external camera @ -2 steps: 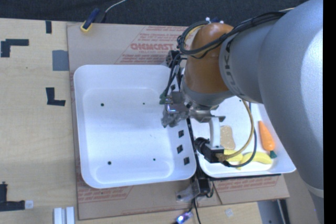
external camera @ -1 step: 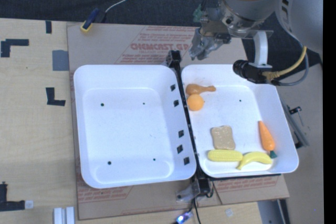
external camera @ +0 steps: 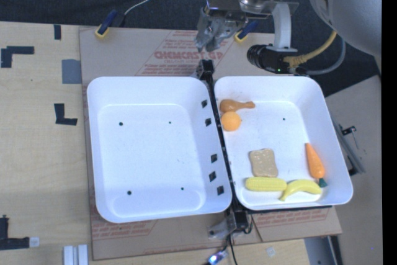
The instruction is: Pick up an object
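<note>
my hand (external camera: 209, 40) sits high past far end of bins, can't tell if open or closed. i want carrot (external camera: 314, 160), right bin (external camera: 322, 102), near right wall. risk: wall blocks hand, carrot slips away. carrot long way runs far to near, green tip at near end

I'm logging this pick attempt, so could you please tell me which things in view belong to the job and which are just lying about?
Belonging to the job:
gripper
right bin with its candidates: chicken drumstick, orange, slice of bread, corn cob, banana, carrot

Lying about:
left bin
cardboard sheet
clamp
</note>
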Robot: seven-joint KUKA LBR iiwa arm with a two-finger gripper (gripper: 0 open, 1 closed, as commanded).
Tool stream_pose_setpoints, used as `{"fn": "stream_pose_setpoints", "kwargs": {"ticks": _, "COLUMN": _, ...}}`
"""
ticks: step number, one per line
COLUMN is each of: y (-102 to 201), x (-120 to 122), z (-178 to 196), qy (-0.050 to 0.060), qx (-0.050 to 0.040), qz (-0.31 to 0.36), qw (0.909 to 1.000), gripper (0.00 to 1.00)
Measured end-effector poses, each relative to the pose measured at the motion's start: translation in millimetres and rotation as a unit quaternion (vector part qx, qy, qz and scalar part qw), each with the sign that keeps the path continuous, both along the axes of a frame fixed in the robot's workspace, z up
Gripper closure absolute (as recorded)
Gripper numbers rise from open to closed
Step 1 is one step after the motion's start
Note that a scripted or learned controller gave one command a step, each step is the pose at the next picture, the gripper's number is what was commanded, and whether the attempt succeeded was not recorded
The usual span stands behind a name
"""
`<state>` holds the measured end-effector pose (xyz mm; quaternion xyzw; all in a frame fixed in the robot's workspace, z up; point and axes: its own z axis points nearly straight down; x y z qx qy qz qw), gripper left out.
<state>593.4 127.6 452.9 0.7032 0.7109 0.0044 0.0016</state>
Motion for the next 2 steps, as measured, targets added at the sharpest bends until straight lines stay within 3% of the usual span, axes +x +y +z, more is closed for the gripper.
{"fn": "stream_pose_setpoints", "kwargs": {"ticks": 1, "y": 0.3, "x": -31.3, "z": 64.4, "qy": 0.001, "qx": -0.0007, "qz": -0.004, "qw": 1.0, "gripper": 1.0}}
{"fn": "stream_pose_setpoints", "kwargs": {"ticks": 2, "y": 42.4, "x": -93.7, "z": 83.9, "qy": 0.004, "qx": -0.0008, "qz": -0.001, "qw": 1.0, "gripper": 1.0}}
